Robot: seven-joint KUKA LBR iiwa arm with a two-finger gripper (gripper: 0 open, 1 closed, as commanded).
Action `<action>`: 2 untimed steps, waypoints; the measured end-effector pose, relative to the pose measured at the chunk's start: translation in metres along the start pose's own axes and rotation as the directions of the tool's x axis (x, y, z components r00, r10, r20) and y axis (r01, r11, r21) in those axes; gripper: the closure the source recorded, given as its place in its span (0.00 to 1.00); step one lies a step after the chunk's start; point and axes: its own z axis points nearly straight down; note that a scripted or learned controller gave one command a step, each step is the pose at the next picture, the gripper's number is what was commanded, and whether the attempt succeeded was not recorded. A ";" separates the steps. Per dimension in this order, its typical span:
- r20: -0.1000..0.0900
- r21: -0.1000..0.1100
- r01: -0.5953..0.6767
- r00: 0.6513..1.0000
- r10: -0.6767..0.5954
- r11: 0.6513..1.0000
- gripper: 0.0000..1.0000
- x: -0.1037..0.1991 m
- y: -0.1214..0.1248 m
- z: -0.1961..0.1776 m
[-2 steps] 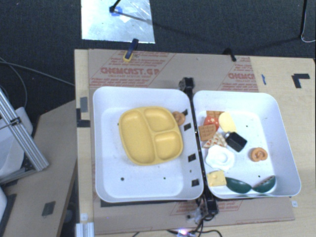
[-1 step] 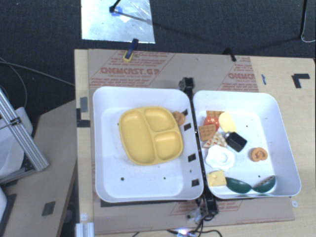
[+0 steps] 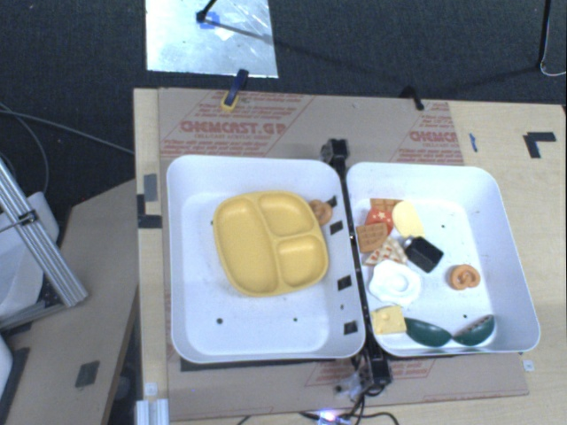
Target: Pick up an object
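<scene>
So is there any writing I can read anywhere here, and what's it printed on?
"CHEMCAST. G P", red print on the brown sheet under the bins, left part.
"CHEMCAST", upside down and partly cut off, same sheet, right part near.
More red print along the sheet's front edge: too blurred to read.

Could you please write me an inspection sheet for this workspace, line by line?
Surface: bench bearing the left bin and right bin, side by side.
Job's things: yellow divided tray in the left bin, a small brown piece at its corner; toy foods in the right bin, including fried egg, doughnut, black block.
Clutter: blue-and-yellow clip.
Grippers: nothing seen.
Cables: some on the dark floor.
Surroundings: shiny floor sheet.
</scene>
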 end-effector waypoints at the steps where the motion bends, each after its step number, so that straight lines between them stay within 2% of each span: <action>1: 0.000 0.000 0.000 1.000 0.000 1.000 1.00 0.000 0.000 0.000; 2: 0.000 0.000 0.000 1.000 0.000 1.000 1.00 0.000 0.000 0.000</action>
